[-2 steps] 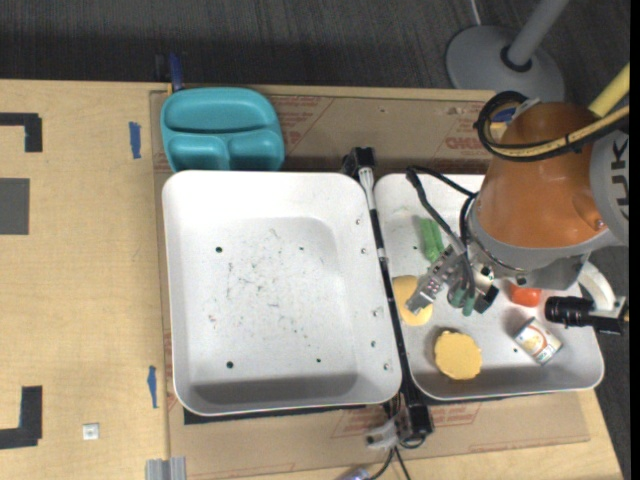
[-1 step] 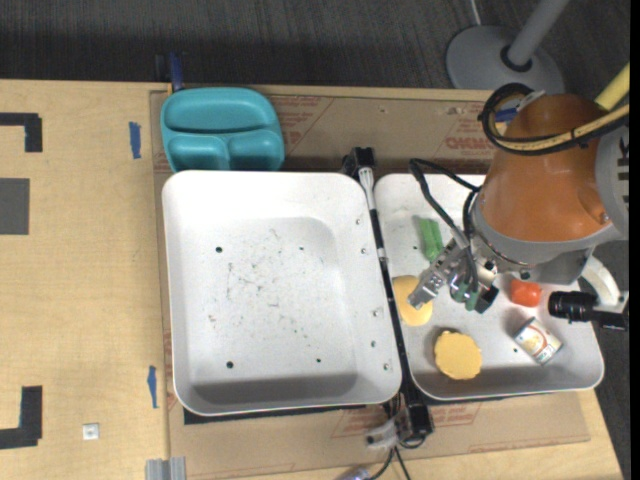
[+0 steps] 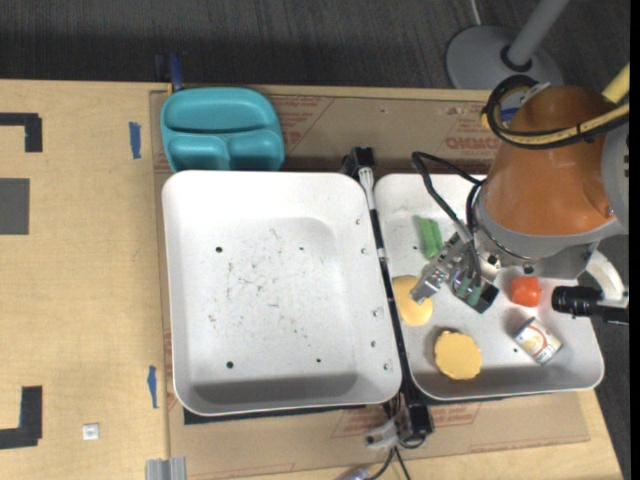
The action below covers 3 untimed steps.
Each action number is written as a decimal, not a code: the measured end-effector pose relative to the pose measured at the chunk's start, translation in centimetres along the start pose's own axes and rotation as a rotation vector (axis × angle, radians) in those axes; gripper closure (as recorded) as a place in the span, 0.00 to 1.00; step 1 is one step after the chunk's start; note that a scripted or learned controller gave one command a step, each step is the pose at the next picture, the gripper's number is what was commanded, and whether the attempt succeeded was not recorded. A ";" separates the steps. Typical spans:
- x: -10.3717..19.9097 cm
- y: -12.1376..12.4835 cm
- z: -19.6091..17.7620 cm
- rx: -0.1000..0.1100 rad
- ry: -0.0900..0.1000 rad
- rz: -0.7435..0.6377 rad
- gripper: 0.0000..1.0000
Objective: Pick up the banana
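The banana (image 3: pixel 411 304) shows as a yellow piece near the left wall of the right bin (image 3: pixel 580 373). My gripper (image 3: pixel 436 280) hangs just above and to the right of it, its tip at the banana's upper edge, and it covers part of the fruit. From this angle I cannot make out whether anything is held. The grey arm with its orange band (image 3: pixel 548 168) reaches in from the right over the bin's back half.
The right bin also holds a green piece (image 3: pixel 429 235) at the back, a round yellow disc (image 3: pixel 457 355) at the front, a red item (image 3: pixel 525 291) and a small can (image 3: pixel 538 341). The left bin (image 3: pixel 270 278) lies alongside. A teal tray (image 3: pixel 222 128) stands behind it.
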<state>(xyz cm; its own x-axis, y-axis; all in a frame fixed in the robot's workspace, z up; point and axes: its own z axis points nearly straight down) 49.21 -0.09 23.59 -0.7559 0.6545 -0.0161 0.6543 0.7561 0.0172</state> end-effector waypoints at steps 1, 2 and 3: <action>-0.1 0.1 -1.0 -0.004 -0.004 0.001 1.00; 4.4 3.0 5.1 0.016 0.018 -0.145 1.00; 8.2 7.0 12.9 0.015 0.018 -0.161 1.00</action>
<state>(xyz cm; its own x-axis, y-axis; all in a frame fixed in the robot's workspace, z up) 47.90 10.56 10.64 -0.8513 0.5247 0.0006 0.5247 0.8513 0.0004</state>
